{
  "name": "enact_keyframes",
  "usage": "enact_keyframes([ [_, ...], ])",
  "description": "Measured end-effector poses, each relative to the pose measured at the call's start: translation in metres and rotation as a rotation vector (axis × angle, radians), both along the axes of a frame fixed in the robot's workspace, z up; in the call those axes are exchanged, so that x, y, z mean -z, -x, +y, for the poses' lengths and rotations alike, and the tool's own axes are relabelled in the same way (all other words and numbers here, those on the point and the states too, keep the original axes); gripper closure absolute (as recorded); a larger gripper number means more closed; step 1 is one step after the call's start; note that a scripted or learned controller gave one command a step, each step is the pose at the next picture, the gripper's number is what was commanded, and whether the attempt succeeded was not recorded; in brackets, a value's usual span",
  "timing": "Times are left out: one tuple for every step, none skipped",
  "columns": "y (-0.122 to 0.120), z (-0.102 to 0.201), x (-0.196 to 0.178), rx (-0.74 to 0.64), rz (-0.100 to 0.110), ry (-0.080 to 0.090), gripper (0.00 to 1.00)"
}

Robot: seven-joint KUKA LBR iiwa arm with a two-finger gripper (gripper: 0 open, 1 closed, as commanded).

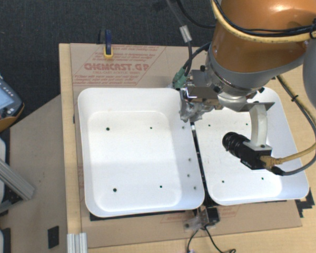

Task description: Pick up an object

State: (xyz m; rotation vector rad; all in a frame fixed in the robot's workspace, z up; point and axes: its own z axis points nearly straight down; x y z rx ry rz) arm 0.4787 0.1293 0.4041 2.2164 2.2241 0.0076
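At the middle wall where the two bins meet, the jaws hang low under the arm's wrist. They look like a small tangle of grey metal from up here, so you cannot tell if they are wide or narrow. You can see nothing held between them.

My guess is they sit there because the program is trying a spot close to the edge of the right bin (297, 179). That is a hard place to grab, as the wall can get in the way.

Just beside the jaws, a small green part (179, 81) and some dark wires cling to the wrist. A white bracket (259, 124) comes down from the wrist and carries a black tube (242, 147) with a yellow cable (297, 156). It looks fixed to the arm, so I think it is a tool, not something for you to pick up. Above it all is the big orange band (263, 20).

Where the thing to pick up lies, you cannot tell. The arm covers the back of the right bin, so it may be under there. The bare floor of that bin has a few small dark dots. The left bin (88, 105) has dots like them on its white floor.

Both bins rest on a brown cardboard sheet (121, 63) with red letters. A blue clamp (108, 42) pins it to the counter at the back, likely to keep it from sliding.
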Motion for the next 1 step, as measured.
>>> enact_keyframes([
  [0.0020,-0.0510,0.1692,0.011,0.023,0.007,1.00],
])
